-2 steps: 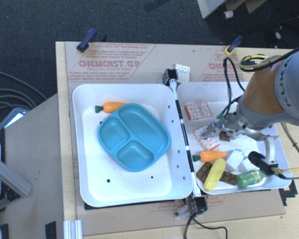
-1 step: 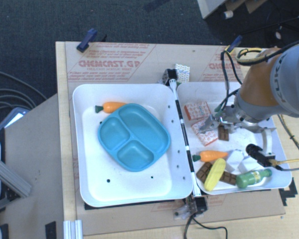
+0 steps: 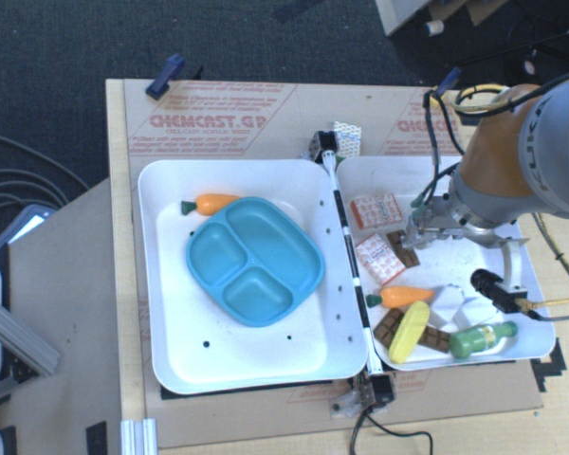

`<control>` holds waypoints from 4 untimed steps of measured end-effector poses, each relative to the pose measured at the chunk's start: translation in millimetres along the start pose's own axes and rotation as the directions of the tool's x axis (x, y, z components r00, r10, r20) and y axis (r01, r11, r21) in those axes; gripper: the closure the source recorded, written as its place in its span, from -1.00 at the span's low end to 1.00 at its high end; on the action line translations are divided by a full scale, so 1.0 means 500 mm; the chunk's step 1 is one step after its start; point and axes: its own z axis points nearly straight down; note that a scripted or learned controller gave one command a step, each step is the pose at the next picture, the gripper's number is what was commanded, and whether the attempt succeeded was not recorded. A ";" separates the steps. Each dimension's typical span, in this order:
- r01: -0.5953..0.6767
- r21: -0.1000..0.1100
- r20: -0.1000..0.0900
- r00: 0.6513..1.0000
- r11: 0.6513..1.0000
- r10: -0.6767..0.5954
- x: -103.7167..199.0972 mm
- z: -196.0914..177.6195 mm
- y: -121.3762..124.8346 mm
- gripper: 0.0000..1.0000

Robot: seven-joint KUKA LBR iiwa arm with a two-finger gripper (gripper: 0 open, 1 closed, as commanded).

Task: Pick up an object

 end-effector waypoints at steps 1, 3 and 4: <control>0.000 0.001 0.000 1.000 1.000 0.000 0.000 0.000 0.000 -1.00; 0.000 -0.001 0.000 1.000 1.000 0.000 0.000 -0.019 0.001 -1.00; 0.001 0.013 -0.002 1.000 1.000 -0.001 0.013 0.031 0.057 -1.00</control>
